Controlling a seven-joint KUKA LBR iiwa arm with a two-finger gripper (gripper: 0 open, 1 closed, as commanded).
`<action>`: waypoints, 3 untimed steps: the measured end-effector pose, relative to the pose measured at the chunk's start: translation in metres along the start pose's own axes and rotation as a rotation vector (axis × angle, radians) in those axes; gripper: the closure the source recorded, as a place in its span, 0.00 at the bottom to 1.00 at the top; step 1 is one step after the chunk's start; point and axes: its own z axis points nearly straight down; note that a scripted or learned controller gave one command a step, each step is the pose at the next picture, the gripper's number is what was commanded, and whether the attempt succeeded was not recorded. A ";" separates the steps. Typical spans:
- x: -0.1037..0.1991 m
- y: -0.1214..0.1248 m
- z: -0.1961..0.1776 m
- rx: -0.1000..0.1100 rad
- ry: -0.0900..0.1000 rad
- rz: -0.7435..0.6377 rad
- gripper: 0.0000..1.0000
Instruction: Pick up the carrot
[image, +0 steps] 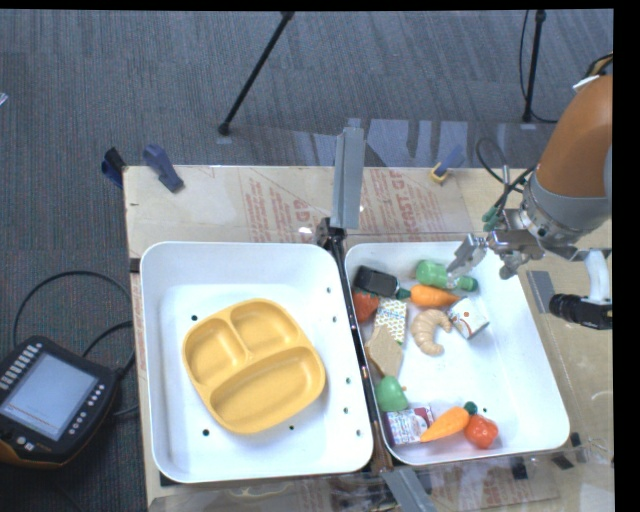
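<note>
Two carrots in the right bin (540, 330); nearer carrot (434, 296) just below my claw (487, 254), ungrasped. Claw spread, holding nothing. Descent and pinch remain, I judge.

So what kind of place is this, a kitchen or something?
More likely a robotics lab or test room than a kitchen. The arm reaches over two white bins of toy food on a taped bench, a handheld control pendant lies on the grey carpet, and tripod legs stand behind.
</note>
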 end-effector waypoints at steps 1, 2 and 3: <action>0.048 0.025 0.038 0.002 0.000 -0.127 0.00; -0.008 0.025 0.143 0.003 0.001 -0.213 0.00; 0.038 0.028 0.141 0.001 0.001 -0.167 0.00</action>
